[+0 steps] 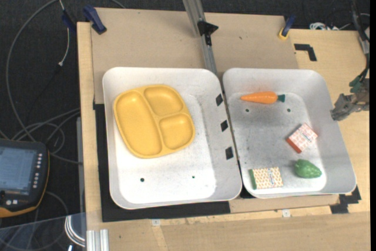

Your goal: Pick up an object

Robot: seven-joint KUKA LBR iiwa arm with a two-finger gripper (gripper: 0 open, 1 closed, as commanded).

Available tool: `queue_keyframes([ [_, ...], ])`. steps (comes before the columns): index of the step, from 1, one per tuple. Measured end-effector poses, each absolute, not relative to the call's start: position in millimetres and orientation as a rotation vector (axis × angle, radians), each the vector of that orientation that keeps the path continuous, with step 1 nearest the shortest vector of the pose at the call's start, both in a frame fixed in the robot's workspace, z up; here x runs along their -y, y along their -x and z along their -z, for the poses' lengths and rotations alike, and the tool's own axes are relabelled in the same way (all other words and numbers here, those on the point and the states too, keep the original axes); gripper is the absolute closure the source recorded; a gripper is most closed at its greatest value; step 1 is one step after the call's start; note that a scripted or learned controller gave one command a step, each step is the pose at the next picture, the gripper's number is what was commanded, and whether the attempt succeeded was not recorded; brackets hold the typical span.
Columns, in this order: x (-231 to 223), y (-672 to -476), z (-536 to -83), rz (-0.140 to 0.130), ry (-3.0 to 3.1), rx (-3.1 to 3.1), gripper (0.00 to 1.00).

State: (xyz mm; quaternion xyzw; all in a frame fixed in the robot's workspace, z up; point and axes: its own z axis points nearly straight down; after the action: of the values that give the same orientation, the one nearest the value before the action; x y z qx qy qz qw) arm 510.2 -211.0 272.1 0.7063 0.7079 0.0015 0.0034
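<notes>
Carrot (259,98), the orange toy with a green stub, is lying across the far end of the right bin (329,126), 1 of 4 candidates waiting for a pick that, on this evidence, is not yet under way. A small red-and-white box (302,137) is sitting tilted toward the bin's right side, a green vegetable toy (307,169) is resting just nearer than it, and a flat printed packet (266,177) is lying near the left corner of the near edge. All 4 are lying on the bin floor, well apart from one another.

The gripper (345,105) is hanging at the right edge of the scene, just outside the right bin's rim and beside the bench (147,38), with nothing visible in its grasp. It is too small and dark here to tell whether the claw is spread or pressed together.

In the left bin (200,185), a yellow divided plate (154,120) with 3 compartments is sitting alone toward the far left.

Judging from the layout, the whole job is outstanding: choosing a target, travelling in over the rim, descending, closing and lifting. The red-and-white box looks the nearest option to the gripper.
</notes>
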Motion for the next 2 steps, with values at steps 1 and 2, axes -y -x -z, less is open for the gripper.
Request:
queue_keyframes([
  [1, 158.5, -518.9, -277.1, -0.005, -2.213, -2.229, 1.0],
  [2, 115.9, -521.3, -271.6, -0.001, -2.217, -2.229, 1.0],
])
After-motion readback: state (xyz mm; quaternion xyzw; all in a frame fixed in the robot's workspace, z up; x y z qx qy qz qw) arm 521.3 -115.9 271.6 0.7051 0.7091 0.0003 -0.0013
